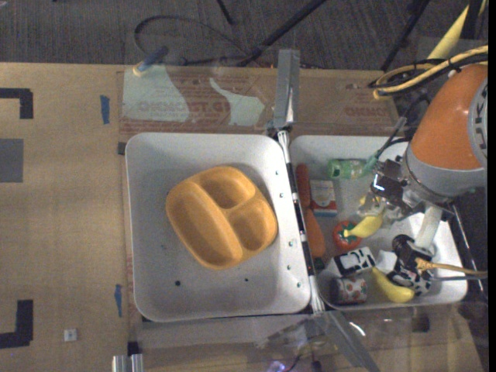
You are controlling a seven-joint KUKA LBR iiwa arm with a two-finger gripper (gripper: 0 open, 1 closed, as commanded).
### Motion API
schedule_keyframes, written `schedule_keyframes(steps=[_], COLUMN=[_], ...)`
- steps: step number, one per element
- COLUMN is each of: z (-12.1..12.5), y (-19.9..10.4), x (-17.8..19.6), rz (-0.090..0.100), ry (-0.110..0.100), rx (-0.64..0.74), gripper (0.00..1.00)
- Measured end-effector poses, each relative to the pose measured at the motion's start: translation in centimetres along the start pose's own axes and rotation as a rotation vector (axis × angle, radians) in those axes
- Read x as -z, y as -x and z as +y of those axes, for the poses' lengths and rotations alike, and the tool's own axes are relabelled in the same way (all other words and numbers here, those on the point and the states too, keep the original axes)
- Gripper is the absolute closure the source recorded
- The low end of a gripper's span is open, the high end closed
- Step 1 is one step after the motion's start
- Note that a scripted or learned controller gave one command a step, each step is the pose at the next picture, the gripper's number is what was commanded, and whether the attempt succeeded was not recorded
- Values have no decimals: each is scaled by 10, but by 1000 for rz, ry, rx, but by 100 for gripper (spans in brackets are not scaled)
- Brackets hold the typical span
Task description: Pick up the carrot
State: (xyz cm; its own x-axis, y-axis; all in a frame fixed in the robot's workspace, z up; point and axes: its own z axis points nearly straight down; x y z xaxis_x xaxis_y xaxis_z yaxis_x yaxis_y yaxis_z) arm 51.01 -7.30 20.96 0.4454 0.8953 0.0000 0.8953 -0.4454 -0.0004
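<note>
A: While the arm (453, 126) reached in from the right, where was the carrot (314, 235)?

B: In the right bin (349, 146), lying lengthwise against its left wall. A reddish long piece (302, 180) lay just above it along the same wall.

A: Gripper (377, 200)?

B: It hung over the middle of that bin, apart from the carrot, with a banana (366, 226) right under it. The wrist hid it, so I couldn't tell how far open it was or whether it had hold of anything. It was not on the carrot.

A: Clutter nearby?

B: A red round item (346, 234) sat beside the carrot, and a black-and-white cube (355, 261) and a spotted cube (350, 289) were below that. A second banana (394, 287) lay near the front wall and a green packet (346, 167) was up top.

A: Left bin (155, 208)?

B: It held an orange divided plate (221, 215), centred.
</note>
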Motion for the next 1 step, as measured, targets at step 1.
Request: schedule_keyframes(steps=[1], z=[24], y=[-23], x=[-6], rz=[-1], ry=[1], rx=[-108], gripper=[100])
